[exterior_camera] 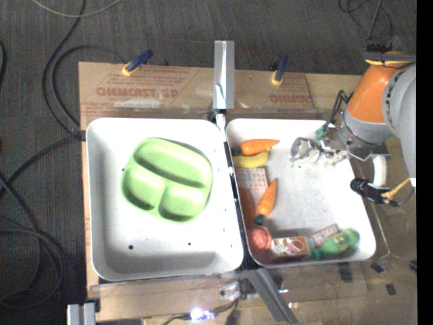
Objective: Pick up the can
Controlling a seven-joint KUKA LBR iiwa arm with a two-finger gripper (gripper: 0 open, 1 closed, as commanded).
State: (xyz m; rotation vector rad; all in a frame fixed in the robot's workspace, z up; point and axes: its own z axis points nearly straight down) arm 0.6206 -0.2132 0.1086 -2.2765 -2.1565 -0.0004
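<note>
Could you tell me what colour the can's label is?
The can has a red and white label, seen in the camera view.

Can on its side, low in the right half of the frame

The can (291, 246) lies tipped over, its long axis running left to right, close to the lower edge of the right-hand bin. Its label is red and brown with a pale patch, its ends whitish. It sits lower centre-right in the frame, with other items touching or just beside both ends.

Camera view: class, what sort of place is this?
Probably a robot lab bench: a robot arm reaches over two white bins, the board is clamped down, and cables trail across the floor.
</note>
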